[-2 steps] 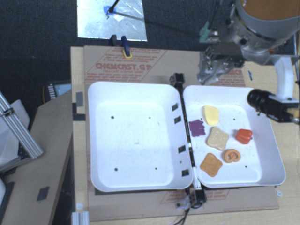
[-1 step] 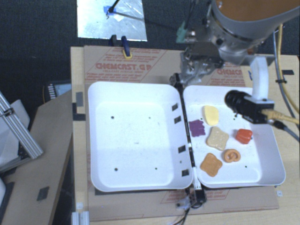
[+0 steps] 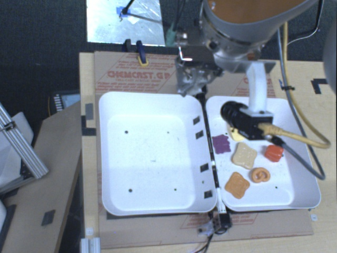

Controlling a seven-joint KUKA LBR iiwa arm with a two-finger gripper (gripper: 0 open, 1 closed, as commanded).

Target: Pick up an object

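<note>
We read this as a robotics lab bench: two white bins [image 3: 150,101] sit on a printed cardboard sheet [image 3: 134,74] clamped to a plywood bench [image 3: 58,157], with aluminium extrusion [image 3: 21,146] at left and loose cables [image 3: 300,120] trailing across

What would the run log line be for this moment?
arm: above bins' far edge | gripper: state unclear | right bin: purple piece, beige cracker, red piece, orange ring, orange piece | pick: not yet
</note>
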